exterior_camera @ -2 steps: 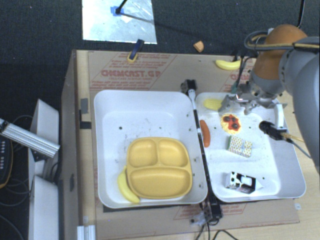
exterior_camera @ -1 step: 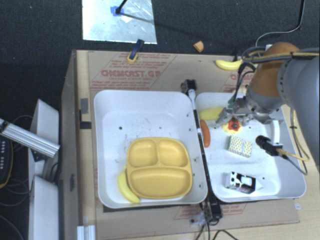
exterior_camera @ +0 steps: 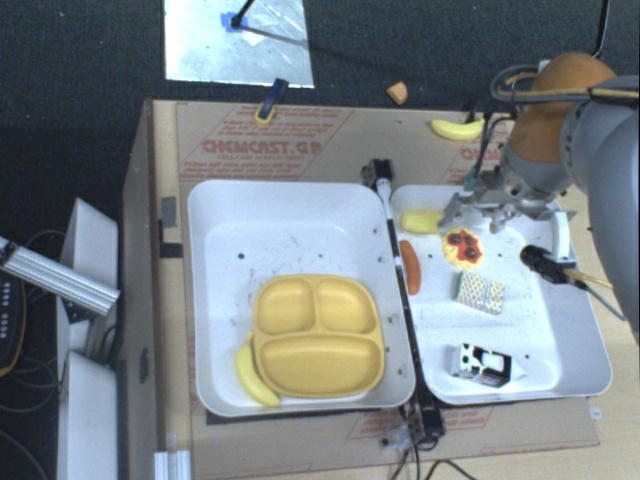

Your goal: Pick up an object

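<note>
My gripper (exterior_camera: 474, 218) hangs low over the back of the right bin (exterior_camera: 580, 338), open, with nothing between its fingers. Just below it lies a small round pizza toy (exterior_camera: 464, 249), yellow with red spots. To the gripper's left sits a pale yellow piece (exterior_camera: 420, 222). An orange carrot-like stick (exterior_camera: 410, 266) lies along the bin's left wall. A patterned block (exterior_camera: 480, 292) rests in the middle, and a black-and-white box (exterior_camera: 485, 365) lies near the front.
The left bin (exterior_camera: 220, 218) holds a yellow divided plate (exterior_camera: 318, 334) with a banana (exterior_camera: 252, 370) at its front left. Another banana (exterior_camera: 457, 128) lies on the bench behind the right bin. A divider rail (exterior_camera: 392, 238) runs between the bins.
</note>
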### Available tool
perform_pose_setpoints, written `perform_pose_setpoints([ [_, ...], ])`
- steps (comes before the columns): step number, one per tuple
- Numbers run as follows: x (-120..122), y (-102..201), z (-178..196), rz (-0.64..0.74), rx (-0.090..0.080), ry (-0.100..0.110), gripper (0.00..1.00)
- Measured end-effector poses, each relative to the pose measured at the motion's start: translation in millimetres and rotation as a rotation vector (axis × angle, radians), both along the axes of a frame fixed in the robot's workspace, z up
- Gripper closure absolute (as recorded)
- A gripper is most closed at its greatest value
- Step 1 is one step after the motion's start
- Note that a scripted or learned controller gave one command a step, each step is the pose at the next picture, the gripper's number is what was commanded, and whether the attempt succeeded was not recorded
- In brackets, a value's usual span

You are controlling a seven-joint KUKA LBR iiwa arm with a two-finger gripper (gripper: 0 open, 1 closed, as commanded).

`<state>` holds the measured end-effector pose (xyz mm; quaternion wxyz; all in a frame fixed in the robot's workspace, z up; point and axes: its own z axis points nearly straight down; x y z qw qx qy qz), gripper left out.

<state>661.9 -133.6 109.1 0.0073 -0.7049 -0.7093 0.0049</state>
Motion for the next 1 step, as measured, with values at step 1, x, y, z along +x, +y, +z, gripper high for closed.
perform_pose_setpoints([
  [1, -32.3, -3.3, -24.9, -0.005, -0.003, -0.018, 0.0],
])
